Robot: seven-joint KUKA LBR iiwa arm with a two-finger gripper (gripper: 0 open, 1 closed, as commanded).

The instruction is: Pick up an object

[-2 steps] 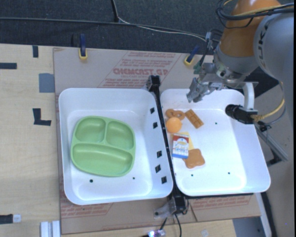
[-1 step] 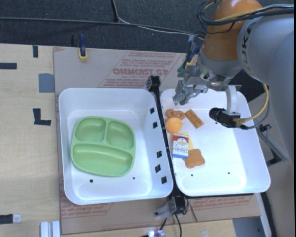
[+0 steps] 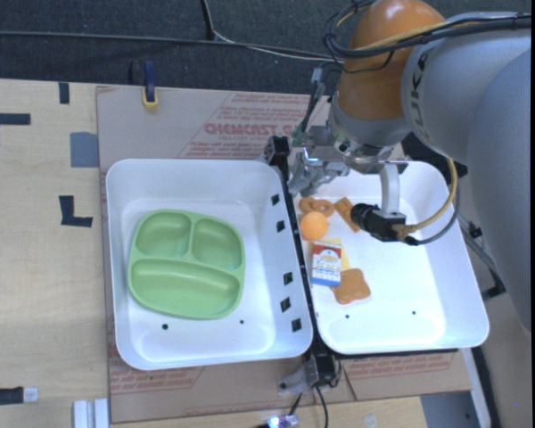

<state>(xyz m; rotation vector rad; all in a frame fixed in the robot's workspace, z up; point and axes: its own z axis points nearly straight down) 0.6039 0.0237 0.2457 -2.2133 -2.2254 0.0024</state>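
Orange ball, round and smooth, in right bin

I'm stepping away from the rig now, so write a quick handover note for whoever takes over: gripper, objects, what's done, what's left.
Gripper: low over the back left corner of the right bin; whether it is open or shut can't be made out, and nothing is visibly held.
Right bin: orange ball, small tan pieces behind it, printed packet, tan toy, all near the left wall.
Left bin: green divided plate.
Done: no pick is evident.
Left: grasp and lift one object.
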